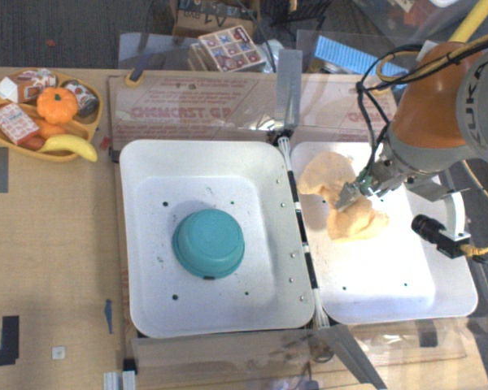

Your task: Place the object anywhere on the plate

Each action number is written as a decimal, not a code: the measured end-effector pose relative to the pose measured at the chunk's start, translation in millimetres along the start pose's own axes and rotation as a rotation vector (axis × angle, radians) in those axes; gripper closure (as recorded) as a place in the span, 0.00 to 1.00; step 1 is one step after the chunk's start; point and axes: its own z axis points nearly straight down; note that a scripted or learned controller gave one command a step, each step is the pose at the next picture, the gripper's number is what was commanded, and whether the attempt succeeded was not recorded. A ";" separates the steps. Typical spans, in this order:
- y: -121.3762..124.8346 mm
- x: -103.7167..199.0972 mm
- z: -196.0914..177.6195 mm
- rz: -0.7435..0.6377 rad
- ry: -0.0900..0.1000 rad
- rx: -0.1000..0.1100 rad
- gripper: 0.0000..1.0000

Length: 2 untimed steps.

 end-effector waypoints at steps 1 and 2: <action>0.8 -0.5 -40.4 -0.001 -0.001 -0.003 1.00; 0.5 54.1 -33.9 -0.400 0.001 -0.001 1.00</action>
